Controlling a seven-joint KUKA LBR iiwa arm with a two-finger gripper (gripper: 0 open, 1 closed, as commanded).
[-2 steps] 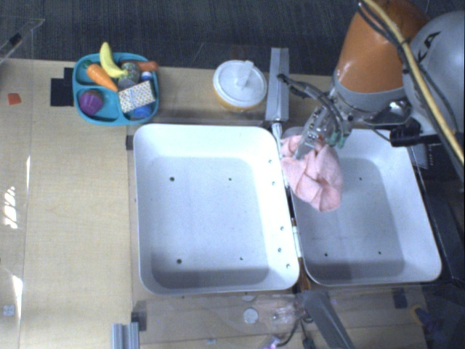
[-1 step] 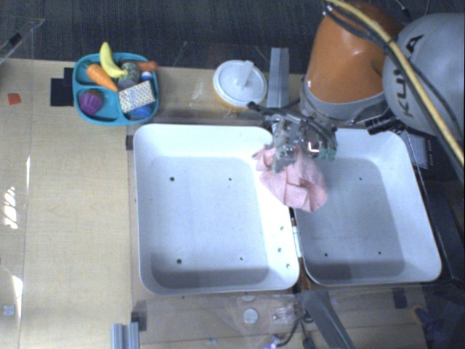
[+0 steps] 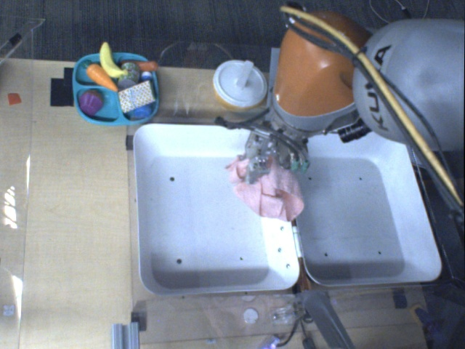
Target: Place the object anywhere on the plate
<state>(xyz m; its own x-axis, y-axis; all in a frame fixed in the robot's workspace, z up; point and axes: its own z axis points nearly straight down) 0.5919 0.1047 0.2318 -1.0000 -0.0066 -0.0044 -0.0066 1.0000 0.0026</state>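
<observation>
the gripper [image 3: 272,158] hung over the right side of the left bin [image 3: 156,195], close to the seam it shares with the right bin [image 3: 407,217], and a pink cloth [image 3: 269,193] drooped from directly beneath it. the cloth's top seemed gathered at the fingertips, so the jaws looked clenched on it, though the wrist hid much of the contact. its long axis ran downward from the gripper toward the seam, the lower corner draping over the left bin's right wall. the blue sectioned plate [image 3: 114,87], already loaded with toy food, sat well beyond the left bin's far left corner. judging by that, the coming move had to carry the cloth across the left bin's back wall, with open bench around the plate and a lidded cup [image 3: 240,83] standing behind that wall.
</observation>
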